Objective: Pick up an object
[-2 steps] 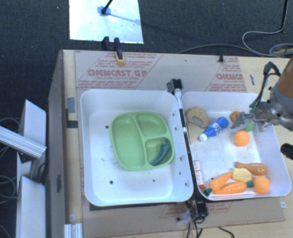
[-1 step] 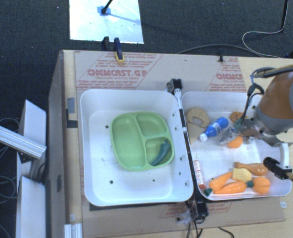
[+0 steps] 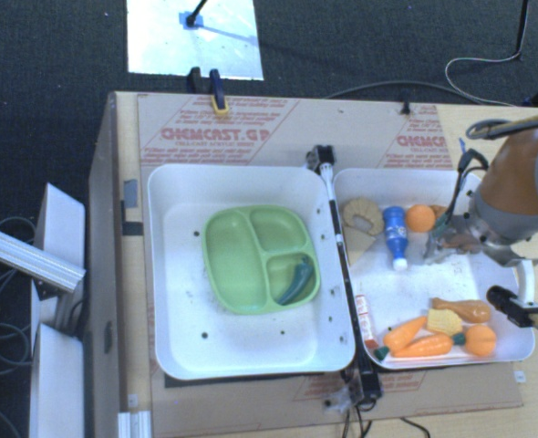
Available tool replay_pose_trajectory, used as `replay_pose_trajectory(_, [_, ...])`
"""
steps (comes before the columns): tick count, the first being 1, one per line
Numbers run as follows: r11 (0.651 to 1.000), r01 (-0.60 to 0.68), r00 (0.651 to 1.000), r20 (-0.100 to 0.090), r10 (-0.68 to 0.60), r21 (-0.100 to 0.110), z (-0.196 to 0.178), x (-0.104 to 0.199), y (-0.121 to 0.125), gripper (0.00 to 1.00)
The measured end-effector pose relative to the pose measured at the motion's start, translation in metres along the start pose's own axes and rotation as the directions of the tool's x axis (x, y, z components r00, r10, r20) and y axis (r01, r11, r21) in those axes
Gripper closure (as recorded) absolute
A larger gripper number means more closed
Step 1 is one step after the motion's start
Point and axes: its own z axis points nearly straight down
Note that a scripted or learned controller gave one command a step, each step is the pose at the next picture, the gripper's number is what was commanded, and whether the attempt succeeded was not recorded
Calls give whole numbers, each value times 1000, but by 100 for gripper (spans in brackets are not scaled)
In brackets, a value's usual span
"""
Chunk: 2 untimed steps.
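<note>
The two shallow white plastic bins sit side by side across the middle of the frame, the left bin (image 3: 182, 336) and the right bin (image 3: 451, 286); in the left one lies a single light-green three-compartment plastic tray (image 3: 242, 258) with one dark green pepper-like toy (image 3: 296, 281) in its lower-right compartment. The grey arm with the orange band (image 3: 520, 185) reaches in at the right edge, and its two-finger gripper (image 3: 442, 245) hangs low in the upper part of the right bin, just beside the small orange ball (image 3: 420, 218); whether its fingers are apart or together cannot be told, and nothing is seen between them, so the pick looks not yet made. Candidates remain in that bin (all toy food, apparently): one blue-and-white bottle (image 3: 395, 235), one tan shell-shaped piece (image 3: 361, 217), one brown drumstick (image 3: 462, 309), two orange carrots (image 3: 417, 338), one yellow block (image 3: 444, 322) and one orange fruit (image 3: 480, 338), the last four kinds clustered at lower right.
</note>
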Motion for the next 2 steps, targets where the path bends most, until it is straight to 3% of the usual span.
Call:
replay_pose_trajectory(1, [1000, 0, 1000, 0, 0, 0, 0, 0, 0, 0])
replay_pose_trajectory(2, [1000, 2, 1000, -1, -2, 0, 10, 33, 56, 0])
